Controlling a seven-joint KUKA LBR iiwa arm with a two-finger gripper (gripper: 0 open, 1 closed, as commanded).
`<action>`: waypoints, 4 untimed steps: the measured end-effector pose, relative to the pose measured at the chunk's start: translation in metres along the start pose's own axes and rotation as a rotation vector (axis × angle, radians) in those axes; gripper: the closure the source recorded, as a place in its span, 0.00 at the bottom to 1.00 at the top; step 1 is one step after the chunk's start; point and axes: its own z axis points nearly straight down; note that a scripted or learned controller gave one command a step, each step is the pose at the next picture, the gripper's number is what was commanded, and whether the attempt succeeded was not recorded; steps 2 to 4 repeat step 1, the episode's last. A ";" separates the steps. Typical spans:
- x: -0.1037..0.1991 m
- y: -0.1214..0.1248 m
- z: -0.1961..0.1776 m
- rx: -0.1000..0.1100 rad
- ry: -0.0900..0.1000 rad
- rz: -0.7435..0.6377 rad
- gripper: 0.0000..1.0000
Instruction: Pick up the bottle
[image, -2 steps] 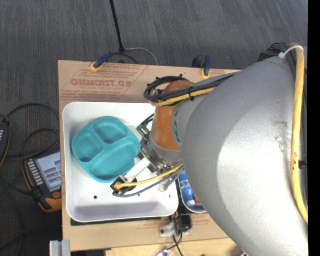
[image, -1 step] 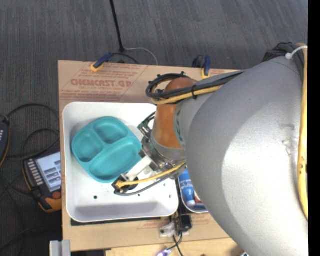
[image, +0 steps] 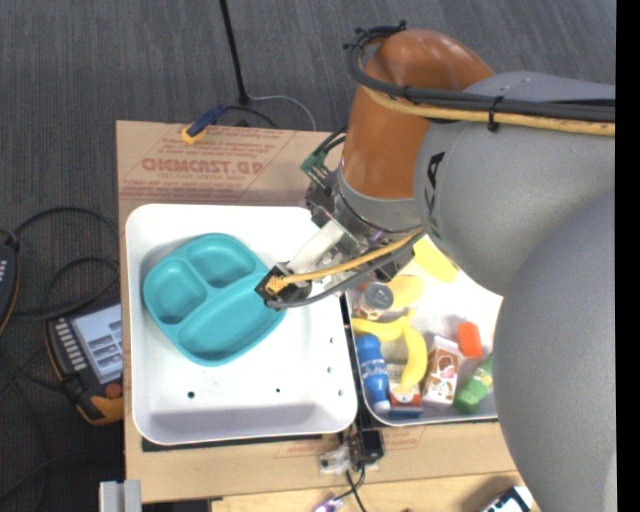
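Since the hand sits tucked under the wrist, right over the wall between the two bins, I honestly can't tell how open it is or whether it's got anything in it. The bottle, the blue one with the pale label, lies in the right bin, hard against that bin's left wall and toward the near corner. So it's near the hand but not under it. A banana lies just beside it on the right, maybe touching, and a small carton stands past that. The teal plate in the left bin isn't involved.

My take on doing this well: shift toward the near side of the right bin first, then line the hand up across the bottle's short width, not its length. The wall on one side and the banana on the other leave little room, so I'd aim for the middle of the body and go straight down. The main risk, I'd guess, is clipping the wall or dragging the banana along.
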 end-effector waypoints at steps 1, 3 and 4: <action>0.000 0.000 0.001 0.001 -0.002 0.000 0.00; 0.000 0.000 0.001 0.001 -0.002 0.000 0.00; 0.000 0.000 0.001 0.001 -0.002 0.000 0.00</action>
